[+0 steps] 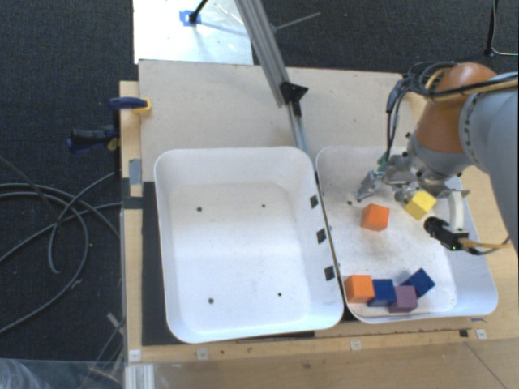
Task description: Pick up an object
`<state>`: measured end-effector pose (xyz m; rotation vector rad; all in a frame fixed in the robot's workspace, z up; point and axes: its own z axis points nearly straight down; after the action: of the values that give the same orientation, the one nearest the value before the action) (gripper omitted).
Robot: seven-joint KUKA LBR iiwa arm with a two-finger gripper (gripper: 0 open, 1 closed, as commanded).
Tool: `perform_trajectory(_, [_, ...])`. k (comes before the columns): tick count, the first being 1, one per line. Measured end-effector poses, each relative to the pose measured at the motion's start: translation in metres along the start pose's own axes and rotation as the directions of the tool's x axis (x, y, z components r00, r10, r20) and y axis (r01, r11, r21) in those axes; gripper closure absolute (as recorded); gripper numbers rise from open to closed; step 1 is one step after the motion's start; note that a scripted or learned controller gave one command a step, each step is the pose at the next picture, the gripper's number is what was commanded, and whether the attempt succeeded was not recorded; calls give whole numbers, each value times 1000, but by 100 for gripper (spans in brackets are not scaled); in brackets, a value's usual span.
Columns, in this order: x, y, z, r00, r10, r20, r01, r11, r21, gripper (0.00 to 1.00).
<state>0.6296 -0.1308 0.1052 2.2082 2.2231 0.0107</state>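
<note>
My gripper (385,193) hangs low over the back of the right bin (470,298), below the orange wrist band. Its fingers stand apart with nothing between them. A yellow block (420,204) lies just to the right of the gripper, close against its right finger. An orange cube (375,216) sits on the bin floor just below the fingertips, apart from them. Along the bin's front wall is a cluster: an orange block (359,288), a blue block (382,292), a purple block (403,298) and a second blue block (419,282).
The left bin (174,217) stands beside the right one, with a ridge and black clips between them. A grey pole (268,47) slants across the back of the bench. The arm and its cables cover the right bin's far right side.
</note>
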Motion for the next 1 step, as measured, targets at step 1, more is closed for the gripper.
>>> perform_trajectory(1, [5,-40,14,1000,6,-2,-6,1000,11,0])
